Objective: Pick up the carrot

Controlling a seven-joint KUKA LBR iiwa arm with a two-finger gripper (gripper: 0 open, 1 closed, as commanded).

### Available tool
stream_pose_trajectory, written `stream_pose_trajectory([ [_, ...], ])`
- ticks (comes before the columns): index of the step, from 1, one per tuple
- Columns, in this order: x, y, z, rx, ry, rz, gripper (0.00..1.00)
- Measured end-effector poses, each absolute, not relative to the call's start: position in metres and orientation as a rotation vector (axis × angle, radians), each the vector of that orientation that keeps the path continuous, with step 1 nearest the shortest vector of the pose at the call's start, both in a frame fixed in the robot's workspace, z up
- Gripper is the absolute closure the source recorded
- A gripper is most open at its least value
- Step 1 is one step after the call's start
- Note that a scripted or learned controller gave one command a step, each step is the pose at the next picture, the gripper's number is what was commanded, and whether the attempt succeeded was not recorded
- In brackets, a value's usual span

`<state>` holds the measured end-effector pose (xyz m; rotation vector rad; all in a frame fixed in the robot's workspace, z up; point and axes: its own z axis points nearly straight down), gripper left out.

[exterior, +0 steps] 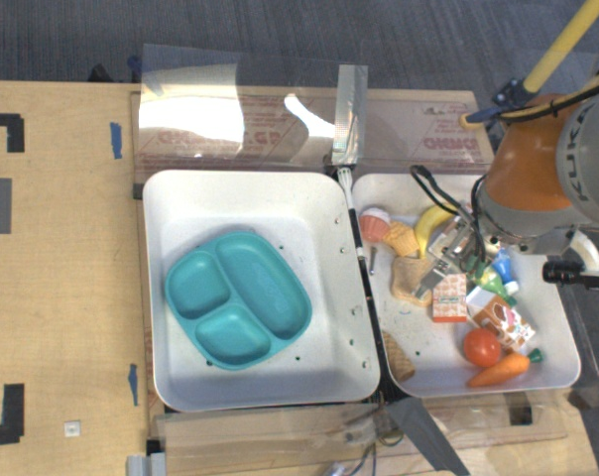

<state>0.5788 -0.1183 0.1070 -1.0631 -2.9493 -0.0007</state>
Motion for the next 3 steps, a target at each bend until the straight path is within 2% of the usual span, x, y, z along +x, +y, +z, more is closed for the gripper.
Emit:
stream_pose_trajectory([
  [1, 0.639, -0.109, 0.098, -1.013, -2.946, 0.019, 0.0],
  [2, 0.563, -0.095, 0.094, -0.848, -3.045, -0.005, 0.0],
  [3, 0.631, -0.037, 0.191, -0.621, -3.095, -0.007, 0.0],
])
